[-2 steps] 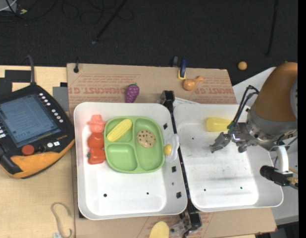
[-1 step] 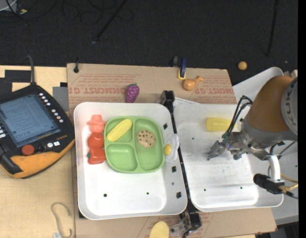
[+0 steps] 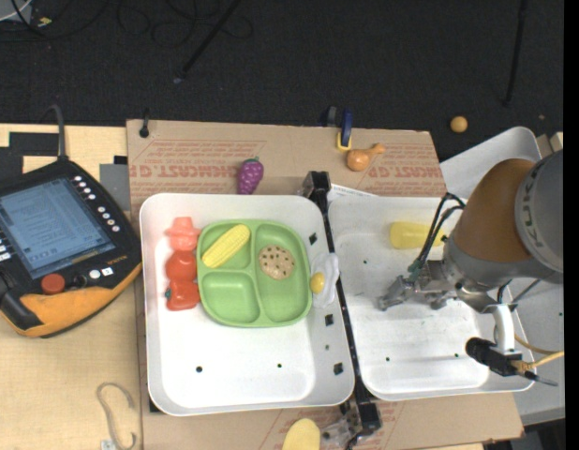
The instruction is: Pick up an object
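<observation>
Reaching low into the right bin (image 3: 402,382), the gripper (image 3: 394,295), its grasp impossible to tell, hangs below a yellow block (image 3: 408,234), the likeliest pick, near the far wall.

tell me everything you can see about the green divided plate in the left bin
The green divided plastic plate is a rounded-corner tray with three compartments, lying flat in the left white bin. A yellow toy corn cob sits in its upper-left compartment and a round speckled cookie in its right one; the lower-left holds nothing. A red-orange toy figure lies against its left edge.
</observation>
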### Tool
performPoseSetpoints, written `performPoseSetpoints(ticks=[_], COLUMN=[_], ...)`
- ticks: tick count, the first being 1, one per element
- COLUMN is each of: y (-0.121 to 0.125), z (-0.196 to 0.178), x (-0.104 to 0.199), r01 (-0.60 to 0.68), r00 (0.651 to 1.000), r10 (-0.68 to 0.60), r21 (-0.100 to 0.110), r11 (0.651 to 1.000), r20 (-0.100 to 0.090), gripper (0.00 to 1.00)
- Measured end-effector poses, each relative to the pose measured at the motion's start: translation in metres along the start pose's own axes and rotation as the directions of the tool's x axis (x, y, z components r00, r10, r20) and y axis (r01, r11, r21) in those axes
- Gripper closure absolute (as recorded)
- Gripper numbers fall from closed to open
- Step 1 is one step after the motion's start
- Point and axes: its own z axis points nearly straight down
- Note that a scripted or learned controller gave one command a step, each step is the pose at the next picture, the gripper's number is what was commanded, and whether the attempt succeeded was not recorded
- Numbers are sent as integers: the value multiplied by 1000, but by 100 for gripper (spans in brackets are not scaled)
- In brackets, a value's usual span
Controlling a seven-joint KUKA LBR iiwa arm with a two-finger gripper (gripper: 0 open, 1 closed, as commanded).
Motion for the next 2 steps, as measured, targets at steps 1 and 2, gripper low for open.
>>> performPoseSetpoints(ticks=[1, 2], y=[0, -11], z=[-12, -65], x=[-2, -5], r01=[-7, -8], r00=[1000, 1000], r10=[7, 8], r21=[-1, -5], r11=[1000, 1000], r20=[0, 2], gripper=[100, 100])
